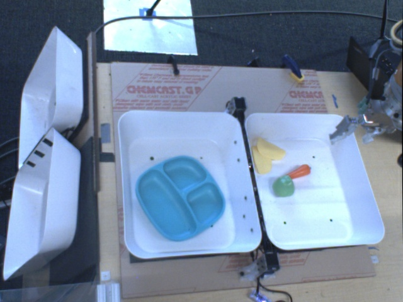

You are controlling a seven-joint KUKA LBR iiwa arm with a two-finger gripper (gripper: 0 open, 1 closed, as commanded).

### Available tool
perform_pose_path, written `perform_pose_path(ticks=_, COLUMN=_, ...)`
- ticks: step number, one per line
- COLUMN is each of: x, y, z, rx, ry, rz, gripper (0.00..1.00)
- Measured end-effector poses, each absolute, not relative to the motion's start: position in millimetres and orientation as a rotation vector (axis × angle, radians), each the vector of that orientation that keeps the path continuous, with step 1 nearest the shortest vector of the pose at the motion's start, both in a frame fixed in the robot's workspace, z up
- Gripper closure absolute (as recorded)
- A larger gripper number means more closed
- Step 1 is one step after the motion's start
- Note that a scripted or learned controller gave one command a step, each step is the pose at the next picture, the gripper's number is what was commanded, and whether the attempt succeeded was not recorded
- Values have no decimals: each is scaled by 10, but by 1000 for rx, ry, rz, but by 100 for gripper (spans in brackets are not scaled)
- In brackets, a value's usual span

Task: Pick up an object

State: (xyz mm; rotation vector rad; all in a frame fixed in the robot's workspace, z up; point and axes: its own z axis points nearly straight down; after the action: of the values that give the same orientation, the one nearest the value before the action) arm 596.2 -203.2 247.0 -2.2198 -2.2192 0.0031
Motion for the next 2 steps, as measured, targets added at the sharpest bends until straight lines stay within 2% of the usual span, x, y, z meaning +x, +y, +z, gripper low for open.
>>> perform_pose_path(ticks=1, x=5971, y=-2030, z=2493, rx=-2222, ry=-2223, rz=-1, gripper=0)
perform_pose_path(ticks=2, x=5988, y=-2050, z=2074, rx=-2220, ry=-2220, rz=2, gripper=0)
